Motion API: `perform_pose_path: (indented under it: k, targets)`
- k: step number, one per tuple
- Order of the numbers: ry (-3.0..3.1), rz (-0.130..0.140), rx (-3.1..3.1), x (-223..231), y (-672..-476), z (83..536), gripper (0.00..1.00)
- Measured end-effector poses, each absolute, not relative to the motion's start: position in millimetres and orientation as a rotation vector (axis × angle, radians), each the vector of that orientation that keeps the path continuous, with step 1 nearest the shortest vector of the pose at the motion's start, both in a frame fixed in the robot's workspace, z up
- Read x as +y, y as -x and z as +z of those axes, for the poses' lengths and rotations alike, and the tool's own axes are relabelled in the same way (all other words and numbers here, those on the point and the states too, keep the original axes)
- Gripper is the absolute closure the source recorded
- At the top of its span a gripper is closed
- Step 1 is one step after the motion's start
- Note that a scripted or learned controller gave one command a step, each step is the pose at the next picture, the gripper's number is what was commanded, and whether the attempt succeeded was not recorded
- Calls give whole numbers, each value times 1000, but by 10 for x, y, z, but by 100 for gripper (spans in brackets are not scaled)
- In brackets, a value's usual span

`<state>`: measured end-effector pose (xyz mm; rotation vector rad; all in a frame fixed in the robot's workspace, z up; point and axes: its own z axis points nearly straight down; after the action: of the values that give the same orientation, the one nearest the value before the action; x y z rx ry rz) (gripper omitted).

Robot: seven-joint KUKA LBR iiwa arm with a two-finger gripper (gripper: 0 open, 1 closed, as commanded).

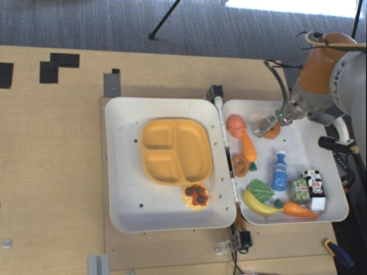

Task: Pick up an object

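Observation:
The right bin (pixel 330 153) holds several toy foods. My gripper (pixel 265 130) is low over its far part, right against a small orange round piece (pixel 275 132) that it partly covers. A pink peach (pixel 235 124) lies just left of the gripper, and a carrot (pixel 248 146) slants below it. Nearer the front lie a brown pretzel (pixel 239 165), a blue bottle (pixel 279 171), a green leaf (pixel 261 189), a banana (pixel 258 204), a second carrot (pixel 299 210), a green can (pixel 299 190) and a black-and-white carton (pixel 314 190).
The left bin (pixel 123 171) holds a yellow divided plate (pixel 175 150) and a small pizza slice (pixel 196 195) at its front. A ridge (pixel 225 153) separates the two bins. The arm's grey and orange body (pixel 327 79) hangs over the right bin's far right corner.

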<state>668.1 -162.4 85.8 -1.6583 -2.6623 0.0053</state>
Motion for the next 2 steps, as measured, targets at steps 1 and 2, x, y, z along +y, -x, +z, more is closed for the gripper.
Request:
perform_pose_path:
  k: [1, 2]
  targets:
    - [1664, -5, -2677, -1616, -6718, 986, 100]
    - [1659, -1, -2669, -1608, -6699, 968, 0]
